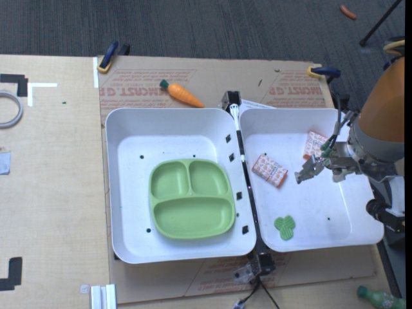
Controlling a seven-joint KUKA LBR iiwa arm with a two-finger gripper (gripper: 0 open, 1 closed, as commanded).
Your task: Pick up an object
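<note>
The right bin (360, 234) holds three loose things. A pink and white packet (269, 170) lies near its left wall. A second red and white packet (315, 143) sits further back, partly covered by the arm. A small green leafy piece (284, 226) rests near the front wall. My gripper (306, 172) hangs over the middle of this bin, between the two packets and a little right of the nearer one. Nothing shows in its grasp.
A green divided plate (192, 198) lies in the left bin (122, 172). An orange toy carrot (182, 94) lies on the cardboard behind the bins. Blue clamps (108, 56) hold the cardboard's back corners. The arm's grey body (386, 127) stands over the right bin's right side.
</note>
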